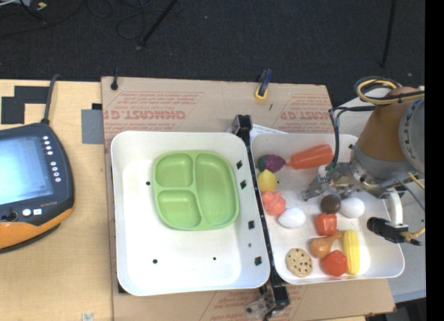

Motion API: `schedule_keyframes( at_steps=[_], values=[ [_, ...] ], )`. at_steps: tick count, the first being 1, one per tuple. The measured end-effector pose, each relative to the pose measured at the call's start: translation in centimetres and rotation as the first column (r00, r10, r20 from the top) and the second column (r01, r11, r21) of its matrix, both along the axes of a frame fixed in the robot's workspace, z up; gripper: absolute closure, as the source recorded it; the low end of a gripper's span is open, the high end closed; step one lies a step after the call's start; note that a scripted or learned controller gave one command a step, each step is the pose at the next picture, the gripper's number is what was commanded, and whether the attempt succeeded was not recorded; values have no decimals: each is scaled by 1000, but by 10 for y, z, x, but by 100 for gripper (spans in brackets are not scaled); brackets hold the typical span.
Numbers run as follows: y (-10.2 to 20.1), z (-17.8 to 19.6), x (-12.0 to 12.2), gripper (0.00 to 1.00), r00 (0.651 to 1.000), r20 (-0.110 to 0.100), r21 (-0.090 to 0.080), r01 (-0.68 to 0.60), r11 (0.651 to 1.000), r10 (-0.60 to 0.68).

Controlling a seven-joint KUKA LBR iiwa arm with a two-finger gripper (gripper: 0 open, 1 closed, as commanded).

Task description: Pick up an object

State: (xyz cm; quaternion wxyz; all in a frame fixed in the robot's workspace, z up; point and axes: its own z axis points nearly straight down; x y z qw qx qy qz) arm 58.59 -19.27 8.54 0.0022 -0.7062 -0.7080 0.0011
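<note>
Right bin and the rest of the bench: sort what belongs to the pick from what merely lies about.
For the pick:
gripper
carrot
white egg
cookie
corn cob
brown ball
right bin

Lying about:
green divided plate
left bin
handheld pendant
yellow clamp

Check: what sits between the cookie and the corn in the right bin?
Camera view: a tan, pear-like piece and a red tomato-like piece lie between the cookie and the corn.

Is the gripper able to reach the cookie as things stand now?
Probably yes. The cookie lies flat near the right bin's front edge, nothing on it, and the gripper is over that bin.
</note>
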Motion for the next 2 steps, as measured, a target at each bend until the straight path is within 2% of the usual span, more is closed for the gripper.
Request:
schedule_keyframes(
  at_steps=[1,2],
  values=[
    [-2,13,1,100,1000,2,-1,2,1000,-2],
    [0,75,4,100,1000,6,-2,3,1000,-3]
  ],
)
